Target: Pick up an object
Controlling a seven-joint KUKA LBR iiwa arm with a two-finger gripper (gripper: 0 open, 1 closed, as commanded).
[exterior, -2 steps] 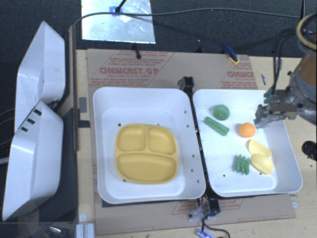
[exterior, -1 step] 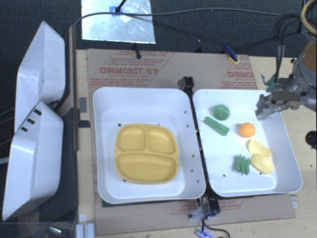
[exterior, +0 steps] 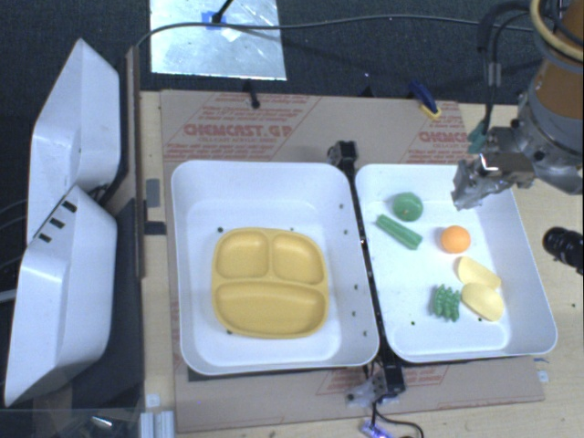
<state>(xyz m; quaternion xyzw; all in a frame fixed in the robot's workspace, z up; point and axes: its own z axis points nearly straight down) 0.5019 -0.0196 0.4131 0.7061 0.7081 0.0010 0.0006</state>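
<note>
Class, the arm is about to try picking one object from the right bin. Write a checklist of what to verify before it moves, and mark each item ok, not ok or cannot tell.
1. Objects available in the right bin: ok. Green ball, green stick, orange ball, two yellow pieces, green bristly piece.
2. Gripper over the right bin: ok, at its upper right part.
3. Gripper free of any object: cannot tell.
4. Nearest target stands apart: ok, the orange ball touches nothing.
5. Yellow pieces separable: not ok, they lie against each other.
6. Yellow tray out of the way: ok, it lies in the left bin.
</note>
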